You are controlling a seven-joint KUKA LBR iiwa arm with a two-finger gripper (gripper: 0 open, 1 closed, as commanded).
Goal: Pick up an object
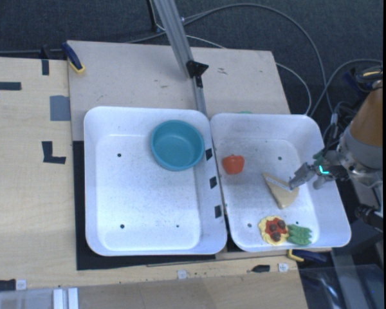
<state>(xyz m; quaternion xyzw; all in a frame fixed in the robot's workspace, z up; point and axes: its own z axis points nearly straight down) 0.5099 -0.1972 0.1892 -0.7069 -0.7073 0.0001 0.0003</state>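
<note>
We see the gripper low in the right bin, at the right edge of the tan wedge; whether it pinches anything we cannot tell; we would centre over the wedge's thick part before lifting, keeping well clear of the red tomato-like object and the yellow-red-green toy food; the blue bowl sits in the left bin.

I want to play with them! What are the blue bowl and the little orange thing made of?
The blue bowl looks like smooth plastic: one even colour with a soft sheen. The orange thing looks like plastic or rubber toy food, bright and rounded, but it is too small to be sure.
</note>
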